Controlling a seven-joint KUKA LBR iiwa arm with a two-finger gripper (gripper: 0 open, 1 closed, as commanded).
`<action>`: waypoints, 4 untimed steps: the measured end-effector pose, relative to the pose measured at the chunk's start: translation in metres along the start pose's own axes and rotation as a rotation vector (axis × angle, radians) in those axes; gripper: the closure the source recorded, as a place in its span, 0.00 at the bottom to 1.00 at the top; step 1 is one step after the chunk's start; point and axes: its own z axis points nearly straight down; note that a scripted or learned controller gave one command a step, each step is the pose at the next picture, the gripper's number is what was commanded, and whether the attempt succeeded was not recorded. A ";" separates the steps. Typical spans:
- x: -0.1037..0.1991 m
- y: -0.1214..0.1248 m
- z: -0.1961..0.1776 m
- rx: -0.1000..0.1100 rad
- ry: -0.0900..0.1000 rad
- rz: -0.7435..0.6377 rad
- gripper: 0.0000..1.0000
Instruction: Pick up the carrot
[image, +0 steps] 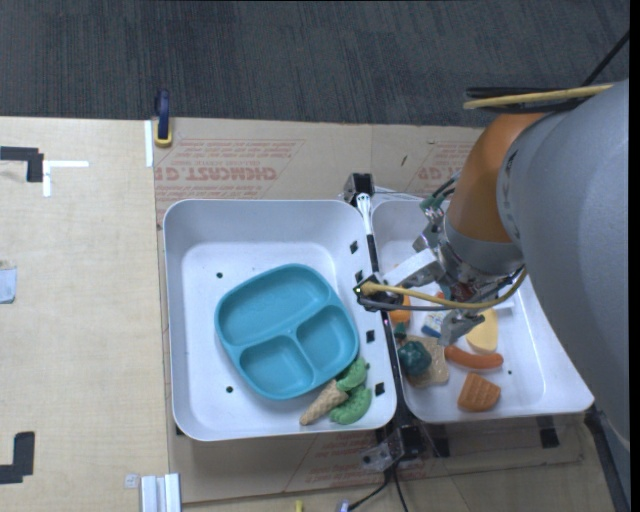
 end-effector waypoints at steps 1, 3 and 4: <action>-0.024 -0.009 0.000 0.000 0.001 -0.054 0.00; 0.008 -0.012 0.000 0.000 -0.001 -0.046 0.00; 0.008 -0.012 0.000 0.000 -0.001 -0.045 0.00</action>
